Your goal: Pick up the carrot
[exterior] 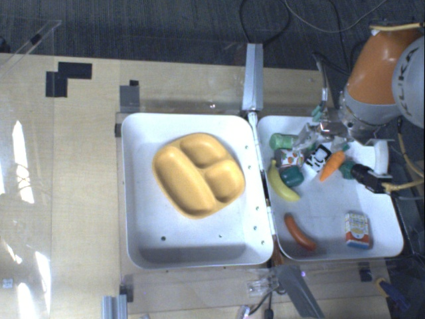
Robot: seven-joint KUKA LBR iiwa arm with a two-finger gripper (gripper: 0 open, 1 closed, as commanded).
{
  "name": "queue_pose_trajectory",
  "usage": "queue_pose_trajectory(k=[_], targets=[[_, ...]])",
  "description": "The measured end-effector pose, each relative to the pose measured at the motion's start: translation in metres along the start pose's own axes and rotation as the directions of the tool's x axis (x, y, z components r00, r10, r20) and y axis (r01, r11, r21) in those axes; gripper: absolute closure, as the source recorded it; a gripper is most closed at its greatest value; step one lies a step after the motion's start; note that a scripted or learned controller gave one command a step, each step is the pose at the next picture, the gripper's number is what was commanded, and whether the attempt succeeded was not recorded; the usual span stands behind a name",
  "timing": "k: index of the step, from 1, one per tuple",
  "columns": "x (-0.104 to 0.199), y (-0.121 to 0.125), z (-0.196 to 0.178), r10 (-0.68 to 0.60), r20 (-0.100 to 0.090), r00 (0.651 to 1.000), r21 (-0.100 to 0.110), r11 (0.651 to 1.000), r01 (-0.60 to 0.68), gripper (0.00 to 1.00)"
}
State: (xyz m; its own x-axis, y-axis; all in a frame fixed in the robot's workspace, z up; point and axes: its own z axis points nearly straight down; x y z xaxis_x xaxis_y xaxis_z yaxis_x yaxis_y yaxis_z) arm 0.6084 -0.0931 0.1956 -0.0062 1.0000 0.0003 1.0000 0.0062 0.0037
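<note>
The carrot [332, 165] is orange with a green leafy end toward the right. It lies at a slant in the upper middle of the right bin [385, 211]. The gripper [323, 129] hangs from the grey and orange arm over the bin's far side, just above and slightly left of the carrot. Its metal parts blend with the clutter under it, so I cannot make out contact with the carrot.
Left of the carrot sit a black-and-white packet [317, 157], a small carton [290, 158], a green item [282, 140], a teal item [291, 175] and a banana [282, 186]. A sausage [300, 232] and a small box [357, 230] lie near the front. The left bin [139, 238] holds a yellow bread-shaped object [198, 173].
</note>
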Motion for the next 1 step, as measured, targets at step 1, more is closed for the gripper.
queue_pose_trajectory(k=[1], targets=[[-0.0612,-0.0245,0.1076,0.056,0.002,0.998,-0.005,0.998,-0.056,0.0]])
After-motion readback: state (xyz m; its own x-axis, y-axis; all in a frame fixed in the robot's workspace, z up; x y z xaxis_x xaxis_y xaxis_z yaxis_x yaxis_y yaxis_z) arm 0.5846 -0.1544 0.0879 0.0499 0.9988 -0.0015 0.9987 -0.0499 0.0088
